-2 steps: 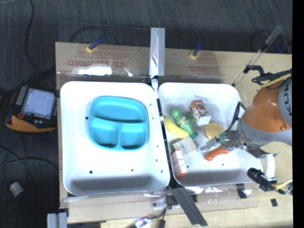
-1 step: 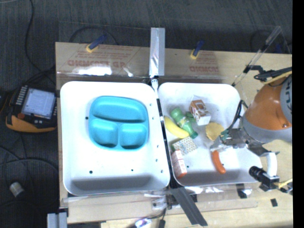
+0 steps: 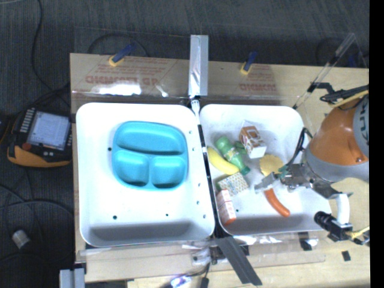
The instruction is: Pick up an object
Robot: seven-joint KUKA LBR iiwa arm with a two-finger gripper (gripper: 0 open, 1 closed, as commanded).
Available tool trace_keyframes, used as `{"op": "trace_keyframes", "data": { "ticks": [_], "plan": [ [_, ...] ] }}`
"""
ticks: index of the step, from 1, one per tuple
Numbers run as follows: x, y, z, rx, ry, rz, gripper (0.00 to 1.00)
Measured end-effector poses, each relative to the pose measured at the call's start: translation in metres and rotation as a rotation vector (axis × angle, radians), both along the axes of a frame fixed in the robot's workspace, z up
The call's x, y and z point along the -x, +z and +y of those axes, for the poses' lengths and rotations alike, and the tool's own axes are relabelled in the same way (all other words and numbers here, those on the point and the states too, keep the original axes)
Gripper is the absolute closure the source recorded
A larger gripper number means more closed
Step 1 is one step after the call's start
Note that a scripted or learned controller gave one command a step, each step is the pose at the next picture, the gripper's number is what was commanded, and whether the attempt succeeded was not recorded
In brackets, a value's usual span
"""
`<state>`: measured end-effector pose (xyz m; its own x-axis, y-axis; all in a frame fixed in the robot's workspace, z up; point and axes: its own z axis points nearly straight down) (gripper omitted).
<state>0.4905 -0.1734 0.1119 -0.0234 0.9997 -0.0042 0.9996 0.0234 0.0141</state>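
Note:
The right bin holds several toy foods. Among them are a green bottle, a yellow banana, a small brown and white carton, a round yellow piece, an orange sausage, a checkered packet and a red can. My gripper reaches in from the right and hangs low over the bin's middle right. It sits between the round yellow piece and the orange sausage. Nothing is visibly held.
In the left bin lies a blue divided plate. A raised divider separates the two bins. The grey arm with its orange band covers the right bin's right wall. Cables and a black fitting lie at the front right.

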Motion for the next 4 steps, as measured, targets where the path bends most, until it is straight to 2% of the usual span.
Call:
{"op": "trace_keyframes", "data": {
  "ticks": [1,2,3,4],
  "plan": [
    [0.005,-0.023,0.004,0.002,0.046,0.007,0.0],
    [0.007,0.034,0.004,-0.002,0.382,0.018,0.0],
    [0.004,-0.023,-0.019,0.0,0.376,0.008,0.0],
    [0.003,-0.014,-0.017,-0.003,0.377,0.004,1.0]
  ]
}}
